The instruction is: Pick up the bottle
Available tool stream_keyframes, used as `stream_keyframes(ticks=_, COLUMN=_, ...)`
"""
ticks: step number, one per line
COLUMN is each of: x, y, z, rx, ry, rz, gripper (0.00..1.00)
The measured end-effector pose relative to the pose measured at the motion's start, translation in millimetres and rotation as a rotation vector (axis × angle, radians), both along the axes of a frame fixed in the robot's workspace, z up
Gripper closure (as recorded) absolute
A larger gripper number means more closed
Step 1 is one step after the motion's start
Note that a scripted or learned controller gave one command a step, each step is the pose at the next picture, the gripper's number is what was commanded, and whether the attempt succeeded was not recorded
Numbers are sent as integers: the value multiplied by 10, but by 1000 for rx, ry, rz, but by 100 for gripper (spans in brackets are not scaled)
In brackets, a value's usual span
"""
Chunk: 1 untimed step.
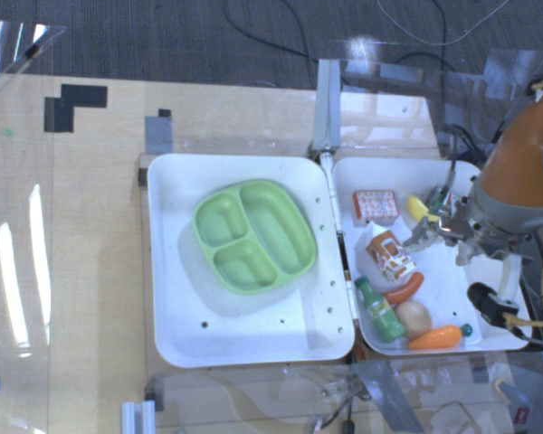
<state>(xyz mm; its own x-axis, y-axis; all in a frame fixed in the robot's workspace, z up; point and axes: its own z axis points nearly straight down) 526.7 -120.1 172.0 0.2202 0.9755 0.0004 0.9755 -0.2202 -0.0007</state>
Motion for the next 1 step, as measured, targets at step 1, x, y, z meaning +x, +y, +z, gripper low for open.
stream_keyframes(ticks=1, x=-391, y=644, z=95, rx=0, ry=4, rz=-372, gripper=0)
